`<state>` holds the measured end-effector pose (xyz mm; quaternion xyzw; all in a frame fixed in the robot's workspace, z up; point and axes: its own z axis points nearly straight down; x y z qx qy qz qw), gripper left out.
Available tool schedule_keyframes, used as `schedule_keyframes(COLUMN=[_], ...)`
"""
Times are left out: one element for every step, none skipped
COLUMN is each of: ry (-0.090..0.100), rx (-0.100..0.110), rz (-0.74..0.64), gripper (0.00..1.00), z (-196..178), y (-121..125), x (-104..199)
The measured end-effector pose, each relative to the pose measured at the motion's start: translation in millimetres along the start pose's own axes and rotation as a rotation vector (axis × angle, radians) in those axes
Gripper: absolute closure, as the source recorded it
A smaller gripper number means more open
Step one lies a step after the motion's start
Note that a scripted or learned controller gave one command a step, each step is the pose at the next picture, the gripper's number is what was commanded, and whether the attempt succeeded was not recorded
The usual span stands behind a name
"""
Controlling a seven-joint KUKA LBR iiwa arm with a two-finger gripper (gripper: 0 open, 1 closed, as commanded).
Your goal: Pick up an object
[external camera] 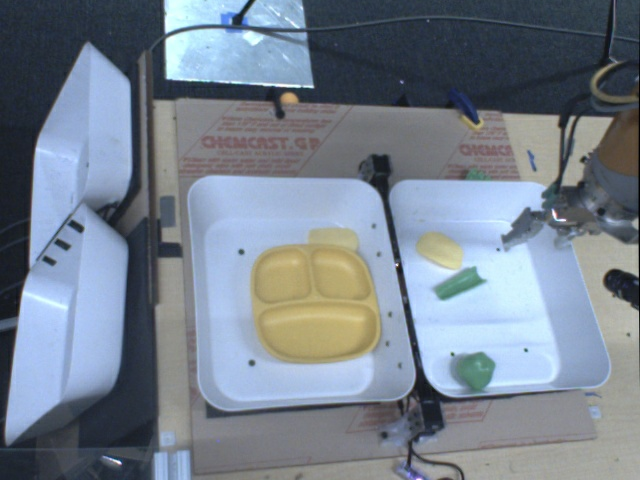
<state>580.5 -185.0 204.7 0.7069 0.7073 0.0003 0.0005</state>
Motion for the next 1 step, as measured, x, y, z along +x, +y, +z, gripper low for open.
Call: schedule_keyframes(ry=[0.0], rx=[-0.001], rz=[0.001], gripper=[0.0], z=[-19.6], y=[-27.2], x=[-7.2])
